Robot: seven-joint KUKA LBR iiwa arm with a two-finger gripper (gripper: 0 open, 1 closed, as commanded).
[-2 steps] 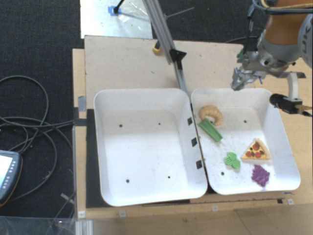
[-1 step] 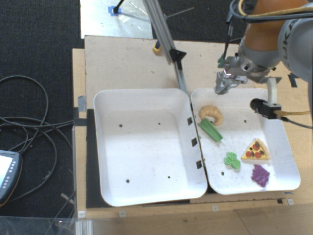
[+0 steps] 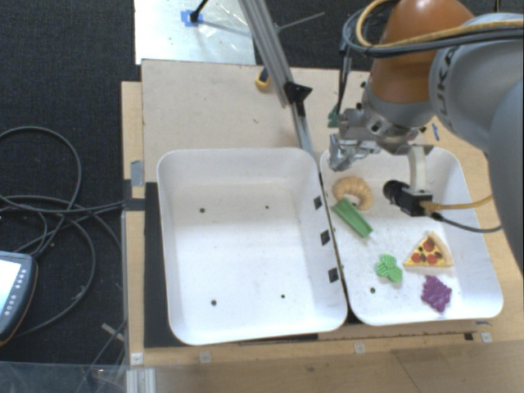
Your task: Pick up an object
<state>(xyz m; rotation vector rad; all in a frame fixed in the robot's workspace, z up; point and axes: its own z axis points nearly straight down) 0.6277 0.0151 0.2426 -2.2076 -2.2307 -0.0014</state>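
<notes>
Gripper point(image 3: 344, 160) hangs over the right bin point(image 3: 475, 293) near its far-left corner, just above a croissant point(image 3: 353, 191), finger state not discernible; green block point(image 3: 353, 218) beside it, pizza slice point(image 3: 429, 252) and purple grapes point(image 3: 435, 293) nearer the front.

Premises: a robotics laboratory. Evidence: an industrial arm point(image 3: 458, 64) over a plywood desk point(image 3: 205, 105) carrying two white bins point(image 3: 246, 158), loose black cables point(image 3: 49, 211) on dark carpet, and a control pendant point(image 3: 12, 289) at lower left.
</notes>
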